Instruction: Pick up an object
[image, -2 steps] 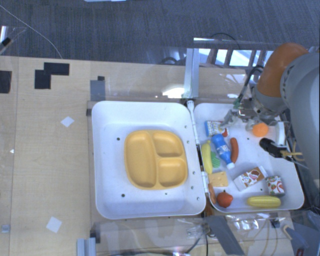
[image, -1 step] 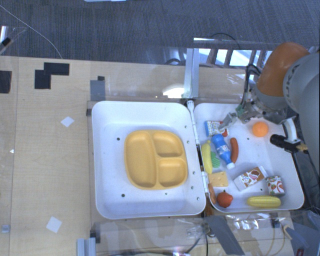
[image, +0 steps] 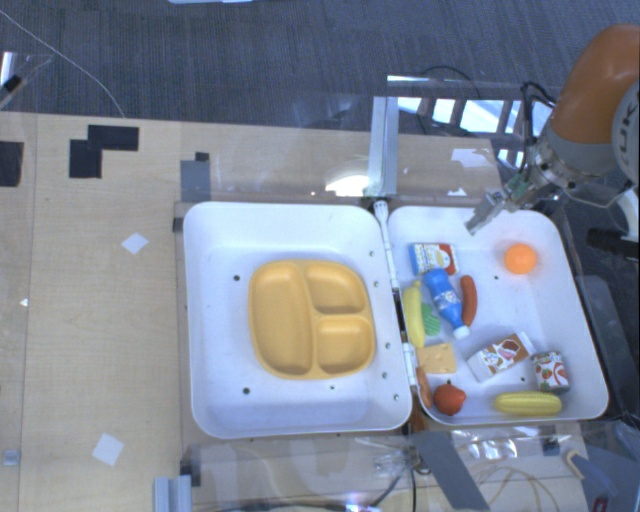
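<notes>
My gripper (image: 484, 214) hangs over the far edge of the right bin (image: 585, 330), above its back wall, with nothing seen under it. The bin holds several toy foods. An orange ball (image: 520, 259) lies nearest, a little toward the front and right of the gripper. A blue bottle (image: 443, 298) lies beside a red sausage (image: 468, 297), with a small red-and-white packet (image: 432, 257) behind them. Toward the front are a cheese slice (image: 437, 357), a tomato (image: 450, 399), a banana (image: 527, 403), a carton (image: 500, 357) and a small can (image: 550, 370).
The left bin (image: 215, 300) holds a yellow divided plate (image: 310, 318). A metal post (image: 384, 145) rises behind the wall between the two bins. A yellow-and-green item (image: 417, 316) lies against that wall in the right bin. The arm's orange band (image: 600, 85) is at the upper right.
</notes>
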